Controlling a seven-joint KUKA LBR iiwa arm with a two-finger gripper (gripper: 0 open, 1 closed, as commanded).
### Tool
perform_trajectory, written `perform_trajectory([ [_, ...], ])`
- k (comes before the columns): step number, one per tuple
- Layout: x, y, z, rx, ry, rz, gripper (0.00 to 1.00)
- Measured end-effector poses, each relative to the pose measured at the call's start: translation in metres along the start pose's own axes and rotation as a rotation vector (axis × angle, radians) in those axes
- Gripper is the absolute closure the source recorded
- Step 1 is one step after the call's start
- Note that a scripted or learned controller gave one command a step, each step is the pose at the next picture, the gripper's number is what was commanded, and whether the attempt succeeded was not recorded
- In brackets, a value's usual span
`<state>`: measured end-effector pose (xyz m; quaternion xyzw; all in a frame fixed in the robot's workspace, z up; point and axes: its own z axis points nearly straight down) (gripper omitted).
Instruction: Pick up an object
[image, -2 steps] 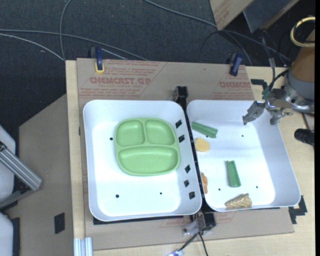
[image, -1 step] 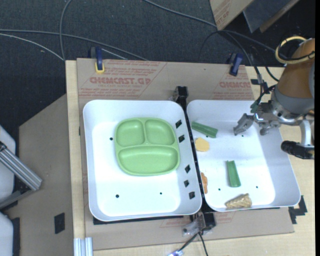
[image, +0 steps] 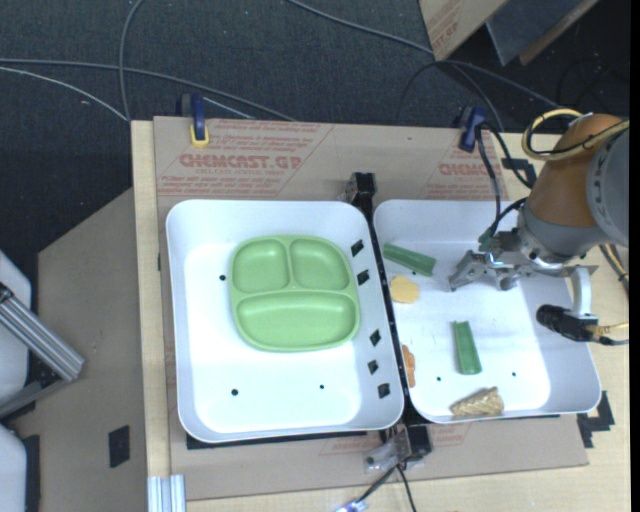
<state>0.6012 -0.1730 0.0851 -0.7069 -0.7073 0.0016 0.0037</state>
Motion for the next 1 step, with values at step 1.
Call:
perform_trajectory([
  [1, 0.0002, 0.0002, -0.0001, -0.005, -0.001, 0.001, 0.00],
])
